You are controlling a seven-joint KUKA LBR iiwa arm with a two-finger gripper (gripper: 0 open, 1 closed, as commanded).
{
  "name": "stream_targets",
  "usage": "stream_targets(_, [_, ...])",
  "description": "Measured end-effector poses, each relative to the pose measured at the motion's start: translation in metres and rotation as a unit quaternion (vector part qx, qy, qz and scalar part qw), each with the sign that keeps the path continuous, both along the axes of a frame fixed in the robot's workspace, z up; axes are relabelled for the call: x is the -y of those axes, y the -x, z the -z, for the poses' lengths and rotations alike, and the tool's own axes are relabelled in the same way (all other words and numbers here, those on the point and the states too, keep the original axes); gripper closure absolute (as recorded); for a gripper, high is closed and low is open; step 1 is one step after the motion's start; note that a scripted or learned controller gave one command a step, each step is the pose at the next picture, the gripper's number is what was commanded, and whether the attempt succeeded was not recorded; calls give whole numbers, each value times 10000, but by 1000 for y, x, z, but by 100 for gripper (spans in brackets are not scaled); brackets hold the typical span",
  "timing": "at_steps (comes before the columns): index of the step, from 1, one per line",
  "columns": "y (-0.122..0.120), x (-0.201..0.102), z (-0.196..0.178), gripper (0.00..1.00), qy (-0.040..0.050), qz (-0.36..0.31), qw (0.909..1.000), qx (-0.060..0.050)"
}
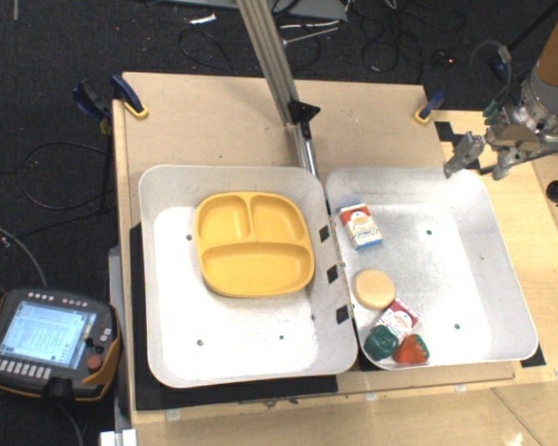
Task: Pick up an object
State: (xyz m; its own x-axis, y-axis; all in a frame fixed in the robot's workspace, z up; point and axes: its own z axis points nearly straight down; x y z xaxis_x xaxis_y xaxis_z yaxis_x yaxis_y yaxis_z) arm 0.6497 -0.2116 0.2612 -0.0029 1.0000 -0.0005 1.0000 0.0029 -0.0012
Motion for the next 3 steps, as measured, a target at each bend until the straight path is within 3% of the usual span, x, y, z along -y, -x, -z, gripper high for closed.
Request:
stream_targets(1, [0,0,0,0,2,0,10000,-3])
stream_targets(3, [2,-16,99,0,-3,-2,10000,-12])
